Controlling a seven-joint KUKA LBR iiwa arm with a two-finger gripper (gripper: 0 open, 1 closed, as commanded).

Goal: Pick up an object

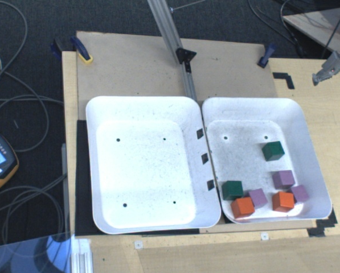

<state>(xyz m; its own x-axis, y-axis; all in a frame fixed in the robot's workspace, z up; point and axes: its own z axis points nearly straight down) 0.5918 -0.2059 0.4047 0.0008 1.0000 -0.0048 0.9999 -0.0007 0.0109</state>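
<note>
From the camera view, the gripper (328, 70) is seen at the right edge, above the surface (232, 78), well apart from the bins; whether its fingers are open or closed cannot be told. Two green, two orange and three purple blocks are seen in the right bin (306, 124), among them a green block (273, 150).

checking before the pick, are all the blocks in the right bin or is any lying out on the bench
All in. The two green blocks, three purple and two orange all lie inside the right bin.
</note>
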